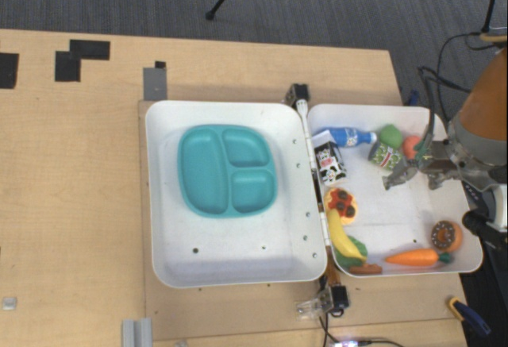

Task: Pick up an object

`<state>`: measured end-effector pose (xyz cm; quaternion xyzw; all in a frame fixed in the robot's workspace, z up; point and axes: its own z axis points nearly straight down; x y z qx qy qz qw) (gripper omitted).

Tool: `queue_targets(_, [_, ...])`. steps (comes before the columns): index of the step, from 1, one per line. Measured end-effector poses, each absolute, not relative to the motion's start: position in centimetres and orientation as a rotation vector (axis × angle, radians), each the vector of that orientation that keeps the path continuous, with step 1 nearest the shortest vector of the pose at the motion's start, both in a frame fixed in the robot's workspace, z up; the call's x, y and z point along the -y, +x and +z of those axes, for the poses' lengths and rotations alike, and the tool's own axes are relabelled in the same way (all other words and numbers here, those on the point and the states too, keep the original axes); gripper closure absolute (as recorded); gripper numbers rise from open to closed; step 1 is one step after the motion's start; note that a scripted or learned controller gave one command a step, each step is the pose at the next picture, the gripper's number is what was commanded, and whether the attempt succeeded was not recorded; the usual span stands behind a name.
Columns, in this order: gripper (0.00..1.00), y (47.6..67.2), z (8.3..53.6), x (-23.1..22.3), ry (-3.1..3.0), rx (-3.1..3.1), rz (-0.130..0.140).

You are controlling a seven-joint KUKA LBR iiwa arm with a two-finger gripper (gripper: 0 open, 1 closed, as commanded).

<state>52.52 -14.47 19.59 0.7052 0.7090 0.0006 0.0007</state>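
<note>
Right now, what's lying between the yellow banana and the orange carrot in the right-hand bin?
In the camera view, a small green piece beside the yellow banana, then bare white bin floor up to the orange carrot.

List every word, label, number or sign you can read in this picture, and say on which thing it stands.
No text can be read here.
Black and white carton: dark print, too blurred to read.
Green can: pale marks on its label, too small to read.
Blue bottle: white label, nothing legible.
</note>
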Motion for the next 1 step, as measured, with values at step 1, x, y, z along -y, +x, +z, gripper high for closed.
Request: queue_targets(1, [0.0,62.53,11.74,16.9,2.035,-2.392,0.006])
